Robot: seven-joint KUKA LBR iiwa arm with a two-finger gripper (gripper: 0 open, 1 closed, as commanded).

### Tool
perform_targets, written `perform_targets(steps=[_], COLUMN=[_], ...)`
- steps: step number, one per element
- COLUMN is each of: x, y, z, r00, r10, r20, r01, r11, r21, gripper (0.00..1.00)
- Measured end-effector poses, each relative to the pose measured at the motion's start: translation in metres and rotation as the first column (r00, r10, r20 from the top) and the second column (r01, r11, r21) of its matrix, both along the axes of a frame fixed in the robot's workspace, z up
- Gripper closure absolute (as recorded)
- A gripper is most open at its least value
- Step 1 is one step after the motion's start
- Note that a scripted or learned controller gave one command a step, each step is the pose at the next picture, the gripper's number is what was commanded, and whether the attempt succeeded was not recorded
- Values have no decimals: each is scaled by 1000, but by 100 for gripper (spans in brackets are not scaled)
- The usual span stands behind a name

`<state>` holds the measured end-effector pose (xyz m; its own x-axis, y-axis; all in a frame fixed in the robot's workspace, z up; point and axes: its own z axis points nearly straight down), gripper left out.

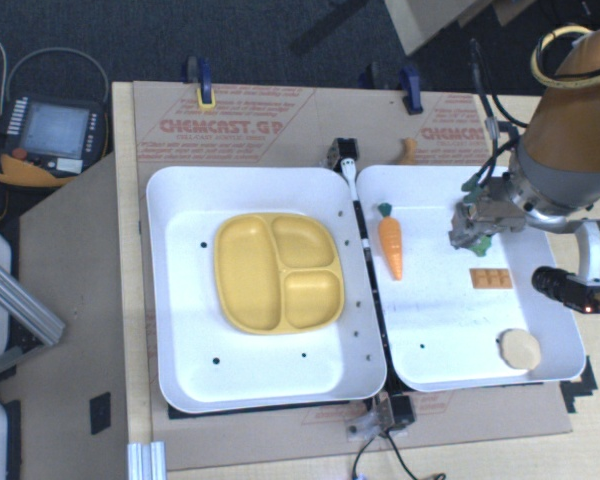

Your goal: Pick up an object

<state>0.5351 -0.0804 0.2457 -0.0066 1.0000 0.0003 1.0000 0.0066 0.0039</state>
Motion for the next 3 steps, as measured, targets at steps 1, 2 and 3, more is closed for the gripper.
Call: perform_targets(steps=[1, 2, 3], x=[26, 43, 59], y=[43, 90, 135], z=[-13, -24, -29], r00=[1000, 1000, 1000], r10=[-1, -1, -2], r20=[-1, -2, -1], r01=[1, 1, 2], r11=[1000, 1000, 1000], r21=[-1, 0, 0], gripper=[100, 100, 100])
